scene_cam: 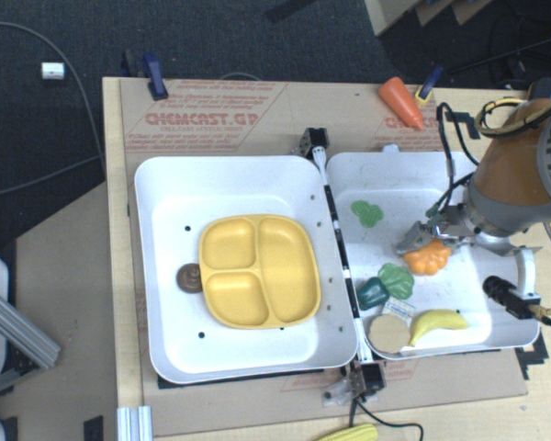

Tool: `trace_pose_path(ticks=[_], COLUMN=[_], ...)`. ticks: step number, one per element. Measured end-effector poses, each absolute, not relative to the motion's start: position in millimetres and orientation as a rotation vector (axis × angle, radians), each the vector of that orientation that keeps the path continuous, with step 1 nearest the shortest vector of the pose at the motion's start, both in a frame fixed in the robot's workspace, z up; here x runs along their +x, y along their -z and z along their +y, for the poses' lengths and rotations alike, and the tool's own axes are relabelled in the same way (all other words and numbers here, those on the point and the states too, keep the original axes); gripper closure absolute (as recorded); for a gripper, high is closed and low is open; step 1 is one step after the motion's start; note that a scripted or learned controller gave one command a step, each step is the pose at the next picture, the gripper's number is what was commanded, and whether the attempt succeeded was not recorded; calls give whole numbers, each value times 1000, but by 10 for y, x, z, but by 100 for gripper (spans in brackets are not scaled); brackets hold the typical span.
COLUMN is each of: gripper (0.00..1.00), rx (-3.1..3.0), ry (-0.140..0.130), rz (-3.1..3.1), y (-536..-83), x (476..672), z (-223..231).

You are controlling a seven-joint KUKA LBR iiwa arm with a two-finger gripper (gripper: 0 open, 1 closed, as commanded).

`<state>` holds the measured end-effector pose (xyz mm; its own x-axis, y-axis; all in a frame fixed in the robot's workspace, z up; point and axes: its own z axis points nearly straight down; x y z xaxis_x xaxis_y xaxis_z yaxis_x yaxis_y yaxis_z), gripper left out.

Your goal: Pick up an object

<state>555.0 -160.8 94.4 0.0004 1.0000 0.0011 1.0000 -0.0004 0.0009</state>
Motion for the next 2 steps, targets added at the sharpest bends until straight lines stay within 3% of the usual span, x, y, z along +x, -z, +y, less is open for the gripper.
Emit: trace_pose_path(ticks=[1,2], gripper=[100,100], rx=[-2220,-2219], ry=[2,3], rz=[-2223,-2224], y=[-846,-1852], x=[5990,5713], z=[-945,-101])
